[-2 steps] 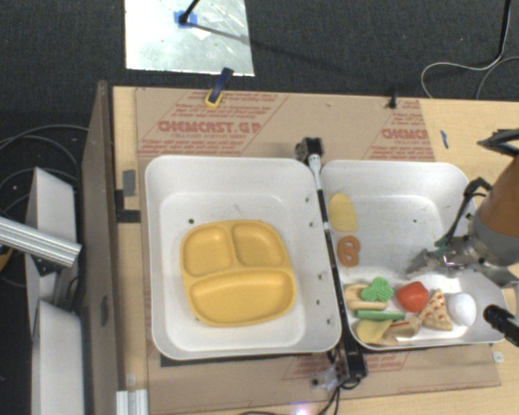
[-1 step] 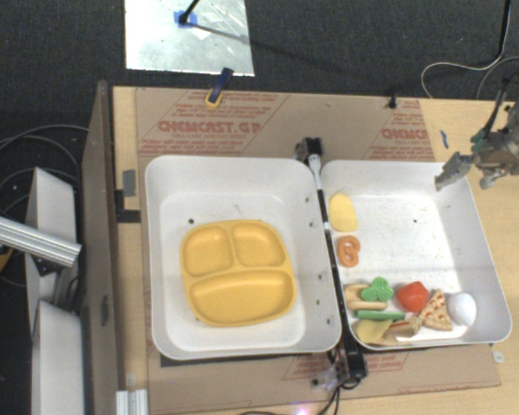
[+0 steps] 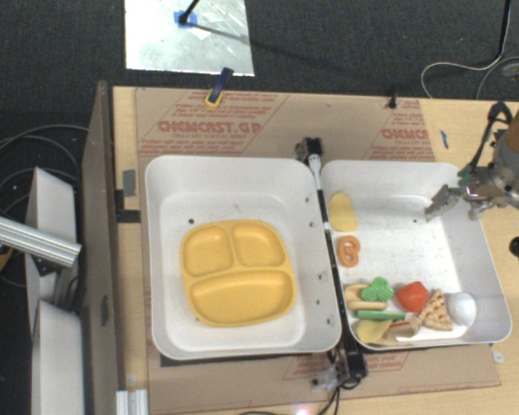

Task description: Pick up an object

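From the camera view, my end effector (image 3: 454,199) hangs over the right bin (image 3: 480,258), near its far right rim, and I cannot tell whether it is released or clenched; nothing shows in its grip. The things I could take lie toward the bin's near and left sides: a red tomato (image 3: 413,296), a white egg (image 3: 461,307), a pizza slice (image 3: 435,313) and a green piece (image 3: 379,290) crowd the near edge, while an orange pretzel (image 3: 349,250) and a yellow piece (image 3: 342,212) lie by the left wall. The egg is nearest, I judge, down the view from me. The left bin (image 3: 169,232) carries a yellow tray (image 3: 238,272).
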